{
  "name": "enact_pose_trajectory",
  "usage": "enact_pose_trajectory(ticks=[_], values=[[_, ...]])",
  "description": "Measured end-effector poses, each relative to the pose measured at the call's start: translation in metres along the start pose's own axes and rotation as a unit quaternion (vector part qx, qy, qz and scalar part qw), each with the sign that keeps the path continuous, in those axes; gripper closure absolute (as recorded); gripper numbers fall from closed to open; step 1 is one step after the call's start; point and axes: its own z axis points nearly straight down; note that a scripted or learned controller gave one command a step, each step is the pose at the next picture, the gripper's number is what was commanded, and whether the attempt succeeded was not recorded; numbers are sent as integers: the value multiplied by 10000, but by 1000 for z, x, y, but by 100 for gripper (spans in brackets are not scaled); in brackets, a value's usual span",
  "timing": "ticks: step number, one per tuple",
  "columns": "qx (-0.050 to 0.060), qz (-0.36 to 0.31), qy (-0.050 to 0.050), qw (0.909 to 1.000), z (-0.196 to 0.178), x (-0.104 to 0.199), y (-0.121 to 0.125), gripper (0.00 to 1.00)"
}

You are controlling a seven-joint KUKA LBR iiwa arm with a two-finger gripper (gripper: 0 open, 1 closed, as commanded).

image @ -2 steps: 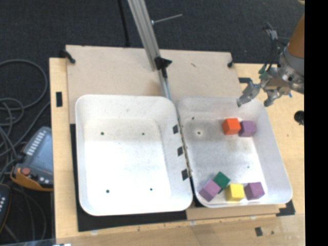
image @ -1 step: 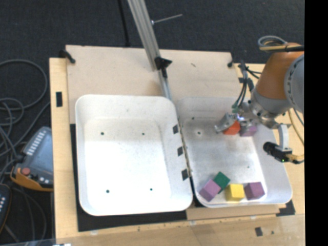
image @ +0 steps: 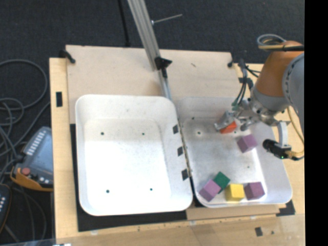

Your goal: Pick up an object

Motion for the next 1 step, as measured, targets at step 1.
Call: enact_pose_trajectory(ticks=[1], values=[[-17,9,-11,10000,-10,-3,1,100]])
